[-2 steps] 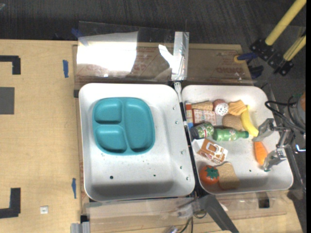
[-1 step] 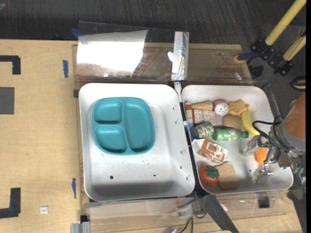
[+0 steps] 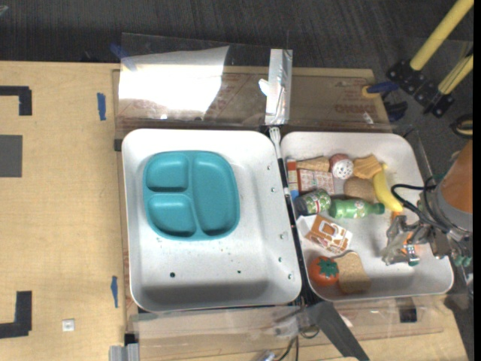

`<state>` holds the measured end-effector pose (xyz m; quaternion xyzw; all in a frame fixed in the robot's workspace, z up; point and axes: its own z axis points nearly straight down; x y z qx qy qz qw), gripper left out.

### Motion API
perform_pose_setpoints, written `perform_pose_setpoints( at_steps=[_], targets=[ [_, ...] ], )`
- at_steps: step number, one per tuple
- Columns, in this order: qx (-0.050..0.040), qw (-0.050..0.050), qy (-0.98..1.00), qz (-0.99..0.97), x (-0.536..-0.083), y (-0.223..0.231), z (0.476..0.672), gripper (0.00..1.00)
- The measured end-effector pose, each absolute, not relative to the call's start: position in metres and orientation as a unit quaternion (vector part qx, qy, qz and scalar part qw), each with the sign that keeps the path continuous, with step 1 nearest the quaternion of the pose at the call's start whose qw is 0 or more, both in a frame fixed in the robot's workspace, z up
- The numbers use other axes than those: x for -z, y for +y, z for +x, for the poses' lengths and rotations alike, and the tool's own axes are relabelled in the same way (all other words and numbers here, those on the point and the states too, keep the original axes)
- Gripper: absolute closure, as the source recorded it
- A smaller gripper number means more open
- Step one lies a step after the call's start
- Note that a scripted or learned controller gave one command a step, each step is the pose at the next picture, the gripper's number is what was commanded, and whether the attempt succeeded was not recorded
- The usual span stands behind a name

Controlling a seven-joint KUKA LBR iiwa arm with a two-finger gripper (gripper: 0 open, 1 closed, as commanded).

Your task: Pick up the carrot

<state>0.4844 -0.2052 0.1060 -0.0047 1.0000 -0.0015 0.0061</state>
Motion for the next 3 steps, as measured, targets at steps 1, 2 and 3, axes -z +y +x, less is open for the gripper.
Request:
perform_pose_setpoints(
  at_steps=[1,2,3],
  targets=[
    [0.0001,0.007,1.000,-0.015,-0.177,-0.141,0.512,1.00],
    [0.0017,0.004,0.999,-0.045,-0.093,-0.215,0.491,1.00],
    [0.0006,0.007,0.999,-0.036,-0.178,-0.149,0.507,1.00]
  ],
)
